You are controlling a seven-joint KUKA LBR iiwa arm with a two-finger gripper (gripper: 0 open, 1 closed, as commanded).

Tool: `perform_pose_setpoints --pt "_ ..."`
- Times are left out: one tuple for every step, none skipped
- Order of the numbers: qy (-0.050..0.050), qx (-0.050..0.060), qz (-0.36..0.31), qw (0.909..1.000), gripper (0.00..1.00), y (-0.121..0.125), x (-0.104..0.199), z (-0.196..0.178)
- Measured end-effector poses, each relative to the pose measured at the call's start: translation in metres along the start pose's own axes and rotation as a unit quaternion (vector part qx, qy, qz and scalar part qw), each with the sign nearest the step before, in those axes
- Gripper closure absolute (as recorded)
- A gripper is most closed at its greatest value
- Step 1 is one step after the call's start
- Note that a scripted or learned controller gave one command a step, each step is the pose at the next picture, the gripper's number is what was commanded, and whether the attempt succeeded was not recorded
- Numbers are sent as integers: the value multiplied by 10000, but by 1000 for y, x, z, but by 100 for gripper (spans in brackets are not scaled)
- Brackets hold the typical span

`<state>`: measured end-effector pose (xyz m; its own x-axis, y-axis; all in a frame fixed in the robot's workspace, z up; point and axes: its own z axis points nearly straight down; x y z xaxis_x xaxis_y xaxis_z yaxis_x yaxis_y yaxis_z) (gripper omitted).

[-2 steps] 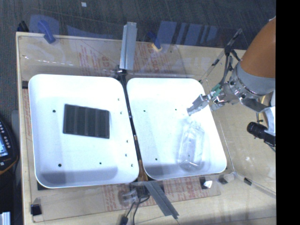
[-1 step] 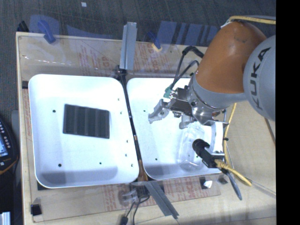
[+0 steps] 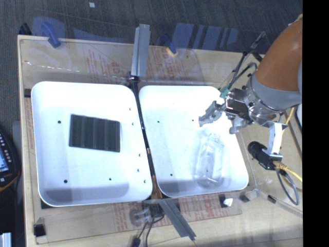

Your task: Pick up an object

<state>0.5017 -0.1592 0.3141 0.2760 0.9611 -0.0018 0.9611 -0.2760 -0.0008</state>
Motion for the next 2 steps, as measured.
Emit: perform_pose_setpoints --pt "-2 5 -33 10000 100 1 1 -10" --pt "5 21 185 9998 100 10 74 9"
